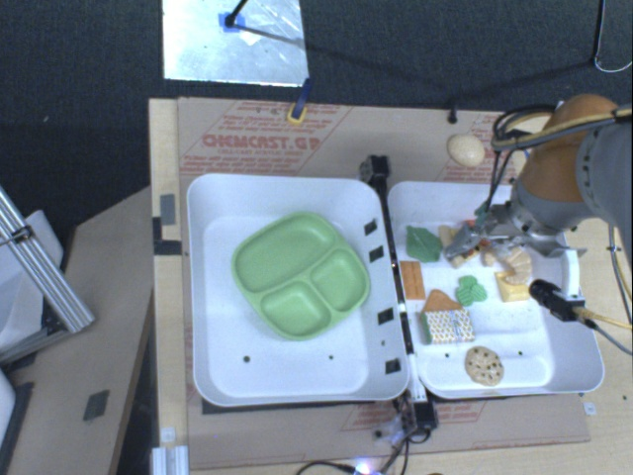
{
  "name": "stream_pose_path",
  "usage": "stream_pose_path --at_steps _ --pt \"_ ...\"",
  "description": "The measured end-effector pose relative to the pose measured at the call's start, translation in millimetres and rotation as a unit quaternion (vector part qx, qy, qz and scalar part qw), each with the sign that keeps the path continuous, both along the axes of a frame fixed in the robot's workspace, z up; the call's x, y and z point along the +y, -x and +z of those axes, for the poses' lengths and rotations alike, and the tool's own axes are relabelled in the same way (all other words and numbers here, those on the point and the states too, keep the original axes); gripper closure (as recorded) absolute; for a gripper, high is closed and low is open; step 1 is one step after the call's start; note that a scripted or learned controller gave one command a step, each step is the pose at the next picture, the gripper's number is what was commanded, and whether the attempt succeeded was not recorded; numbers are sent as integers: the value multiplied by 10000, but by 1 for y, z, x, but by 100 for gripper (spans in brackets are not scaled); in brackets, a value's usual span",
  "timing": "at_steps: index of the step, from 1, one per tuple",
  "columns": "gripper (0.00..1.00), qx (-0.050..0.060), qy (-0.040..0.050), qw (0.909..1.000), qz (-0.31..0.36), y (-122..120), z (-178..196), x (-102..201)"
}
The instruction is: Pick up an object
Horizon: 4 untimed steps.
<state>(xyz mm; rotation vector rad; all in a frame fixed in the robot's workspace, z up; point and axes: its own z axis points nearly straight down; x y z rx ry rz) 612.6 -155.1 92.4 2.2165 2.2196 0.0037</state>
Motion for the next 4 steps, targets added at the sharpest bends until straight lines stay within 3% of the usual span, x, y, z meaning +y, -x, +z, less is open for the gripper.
stream_pose_path --at_steps 1,2,3,4 --pt "0 -50 6 10000 7 -5 0 0" --pt "100 -52 6 10000 6 -5 9 0" --pt "100 0 -4 10000 11 -5 53 -2" --pt "100 -19 3 10000 17 -15 113 -5"
